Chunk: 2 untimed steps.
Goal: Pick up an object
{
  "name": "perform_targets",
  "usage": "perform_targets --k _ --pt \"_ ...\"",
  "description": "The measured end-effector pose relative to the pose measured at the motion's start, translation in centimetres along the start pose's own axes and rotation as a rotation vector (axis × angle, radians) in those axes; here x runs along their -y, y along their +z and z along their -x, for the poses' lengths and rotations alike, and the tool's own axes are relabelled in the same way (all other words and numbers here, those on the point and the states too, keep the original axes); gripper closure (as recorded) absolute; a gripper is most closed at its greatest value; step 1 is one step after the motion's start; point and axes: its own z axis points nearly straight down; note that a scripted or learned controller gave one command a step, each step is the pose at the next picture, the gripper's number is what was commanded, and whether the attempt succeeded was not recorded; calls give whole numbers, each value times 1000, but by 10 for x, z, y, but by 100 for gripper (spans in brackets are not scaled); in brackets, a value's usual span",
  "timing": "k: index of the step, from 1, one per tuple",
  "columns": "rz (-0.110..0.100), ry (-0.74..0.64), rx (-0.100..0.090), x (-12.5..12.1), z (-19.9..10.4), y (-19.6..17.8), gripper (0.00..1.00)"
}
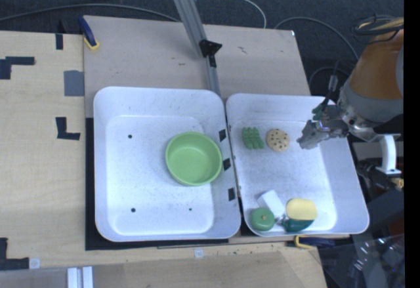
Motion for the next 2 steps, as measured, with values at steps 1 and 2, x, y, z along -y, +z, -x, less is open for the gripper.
perform_targets --k 1,2 --pt "0 -1 -1 10 -54 -6 100" --pt "2 -2 0 7 -108 -16 100"
